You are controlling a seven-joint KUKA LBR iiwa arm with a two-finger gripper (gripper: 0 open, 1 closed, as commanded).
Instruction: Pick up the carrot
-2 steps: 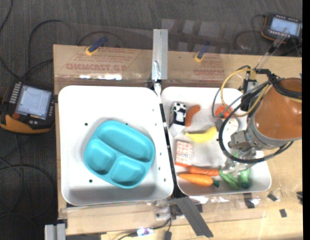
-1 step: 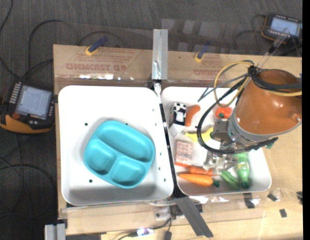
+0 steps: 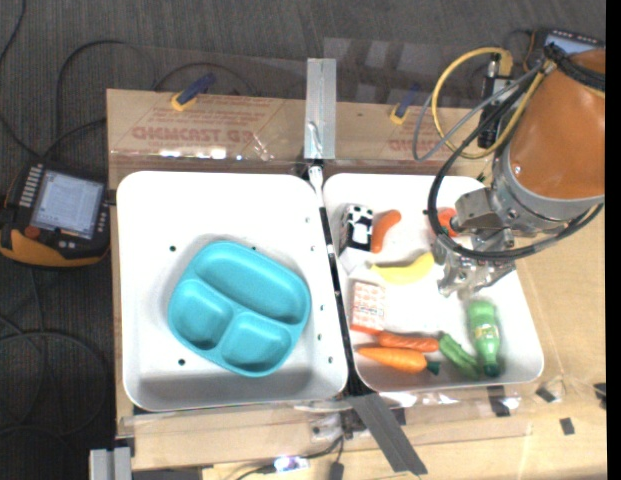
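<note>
Two orange carrots lie side by side near the front of the right bin [image 3: 530,313], one [image 3: 410,343] just behind the other [image 3: 392,359]. A third orange piece [image 3: 386,227] that looks like a carrot lies at the back of that bin. My gripper [image 3: 462,280] hangs over the middle right of the bin, between a yellow banana [image 3: 405,268] and a green bottle [image 3: 483,332]. It stands open with nothing between its fingers, up and to the right of the front carrots and apart from them.
In the right bin there are also a small printed box [image 3: 367,305], a green vegetable [image 3: 456,354] touching the carrots' right ends, and a black-and-white item [image 3: 360,227]. The left bin [image 3: 150,218] holds a blue divided plate [image 3: 240,306].
</note>
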